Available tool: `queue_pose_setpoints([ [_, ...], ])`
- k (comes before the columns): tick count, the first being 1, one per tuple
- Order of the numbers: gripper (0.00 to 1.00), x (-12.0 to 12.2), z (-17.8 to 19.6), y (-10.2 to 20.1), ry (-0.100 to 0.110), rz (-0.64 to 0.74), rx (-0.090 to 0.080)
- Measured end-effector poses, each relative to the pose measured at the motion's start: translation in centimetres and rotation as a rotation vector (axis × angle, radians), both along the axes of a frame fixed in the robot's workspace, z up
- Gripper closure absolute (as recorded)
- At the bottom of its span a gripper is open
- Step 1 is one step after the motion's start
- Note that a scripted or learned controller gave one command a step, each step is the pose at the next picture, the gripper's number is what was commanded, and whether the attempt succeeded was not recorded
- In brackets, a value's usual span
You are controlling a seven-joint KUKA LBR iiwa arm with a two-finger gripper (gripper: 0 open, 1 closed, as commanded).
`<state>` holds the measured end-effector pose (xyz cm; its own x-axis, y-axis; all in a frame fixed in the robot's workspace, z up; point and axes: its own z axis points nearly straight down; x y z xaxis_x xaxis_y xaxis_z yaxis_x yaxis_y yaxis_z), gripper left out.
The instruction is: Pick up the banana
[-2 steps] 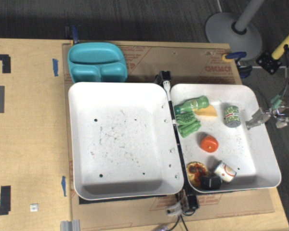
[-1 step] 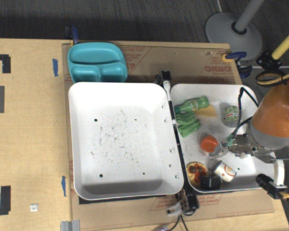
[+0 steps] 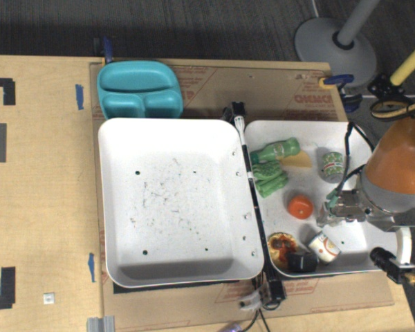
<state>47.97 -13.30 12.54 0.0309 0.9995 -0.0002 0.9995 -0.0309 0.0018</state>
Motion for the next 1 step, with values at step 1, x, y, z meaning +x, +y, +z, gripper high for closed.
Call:
queue_pose_setpoints([
  [1, 1.0, -0.03, -0.51, 3.74, 0.002, -0.299, 0.001],
])
